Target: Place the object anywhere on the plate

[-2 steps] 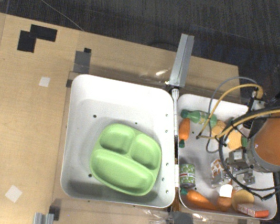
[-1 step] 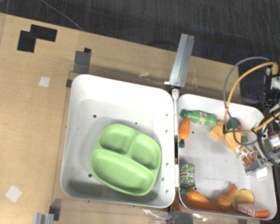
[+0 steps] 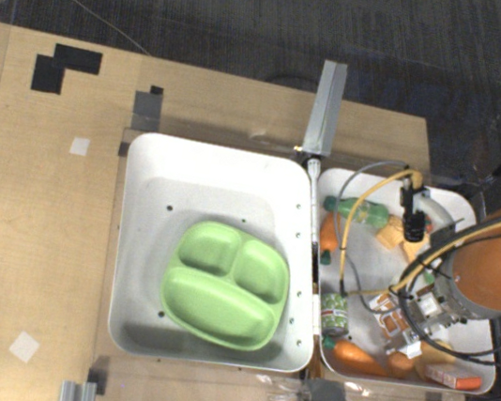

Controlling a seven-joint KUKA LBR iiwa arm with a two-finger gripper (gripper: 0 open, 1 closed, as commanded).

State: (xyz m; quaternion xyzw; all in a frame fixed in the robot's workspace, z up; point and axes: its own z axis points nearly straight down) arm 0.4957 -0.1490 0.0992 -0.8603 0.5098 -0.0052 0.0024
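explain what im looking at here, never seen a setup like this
One camera fixed above a wooden bench looks down at a slant on two shallow white bins. The left white bin holds a light green plastic plate with three compartments. The right white bin holds toy food: an orange carrot, a small green can, a yellow wedge and more. The grey robot arm with an orange band reaches in from the right, trailing cables. Its pincer hangs low among the toys; whether it grips anything is too cluttered to tell. Its job is putting one object on the plate.
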